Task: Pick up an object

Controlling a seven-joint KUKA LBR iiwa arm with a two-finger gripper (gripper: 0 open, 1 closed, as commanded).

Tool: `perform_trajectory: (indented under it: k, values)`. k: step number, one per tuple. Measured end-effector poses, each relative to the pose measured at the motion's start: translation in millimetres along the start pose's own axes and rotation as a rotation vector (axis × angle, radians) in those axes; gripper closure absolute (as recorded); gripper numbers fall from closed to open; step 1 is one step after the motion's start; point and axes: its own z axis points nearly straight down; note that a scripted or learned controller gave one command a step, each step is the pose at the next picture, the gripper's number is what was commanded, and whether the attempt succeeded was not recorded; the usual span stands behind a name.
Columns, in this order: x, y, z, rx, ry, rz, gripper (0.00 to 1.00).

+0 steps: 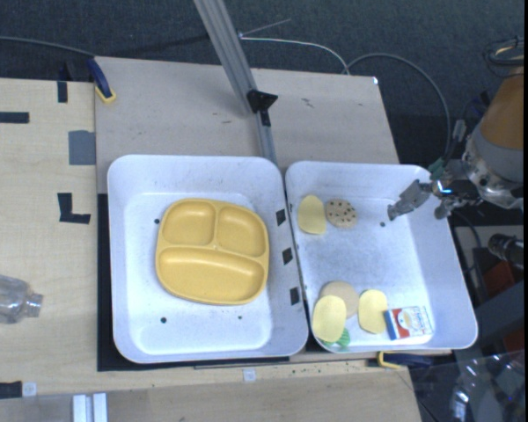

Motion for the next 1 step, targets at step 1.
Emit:
perform_trajectory:
  k: [1]
  values:
    - [1.2, 0.5, -9.7, 0.000, 0.002, -0.002, 1.00]
